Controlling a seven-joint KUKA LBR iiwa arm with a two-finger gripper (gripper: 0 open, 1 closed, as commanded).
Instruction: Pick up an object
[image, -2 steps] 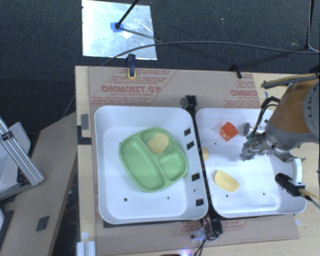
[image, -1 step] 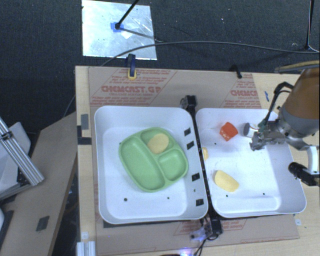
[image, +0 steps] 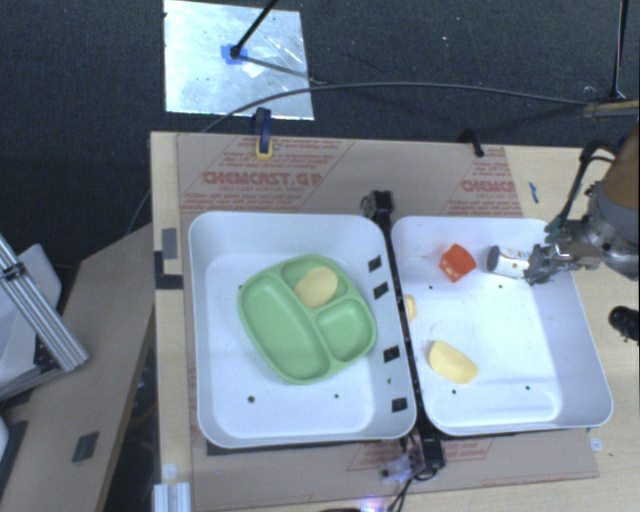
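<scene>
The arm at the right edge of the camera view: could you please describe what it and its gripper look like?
The arm is a rounded grey body with an orange-brown patch near the top at the frame edge. A thin dark cable loops along its left side. The gripper is a small dark grey metal assembly at its end; finer detail is too small to tell.

Arm (image: 618, 215) at right edge of frame, middle height: rounded grey housing, orange-brown patch above it at upper right. Thin dark cable curves from arm's upper part down toward wrist. Gripper (image: 540, 265) end: small metallic grey block, dark fittings, short silvery cylinder with white section protruding left. Finer details blurred.
</scene>
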